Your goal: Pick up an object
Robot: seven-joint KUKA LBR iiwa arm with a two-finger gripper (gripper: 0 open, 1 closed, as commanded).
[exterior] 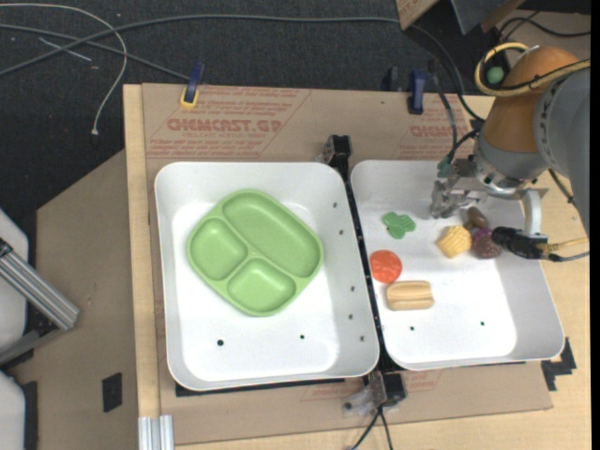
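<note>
- Grey arm with orange band (520,111) reaching in from the right, wrist bent down over the upper right part of the right bin (525,331).
- Pincer (452,202) hanging low over that bin's floor, just above and a little left of the yellow corn piece (454,242); impossible to tell how it is set, or whether anything is gripped; no object visibly in its hold.
- Yellow corn piece lying on the bin floor, short and ridged, with a dark purplish-brown item (481,239) just to its right, the two close together or touching, hard to say which.
- Green leafy toy (399,223) left of the corn piece, apart from it, flat on the white floor.
- Red-orange round toy (385,266) below and left of the corn piece, near the bin's left wall.
- Tan bread-like roll (410,294) just under the red-orange toy, lying lengthwise.
- Green three-part plate (255,250) far left of the corn piece, set at a slant in the middle of the left bin (187,345).
- Both bins side by side on the brown cardboard-covered surface (234,115), held by blue clamps (194,82) at its far edge.
</note>
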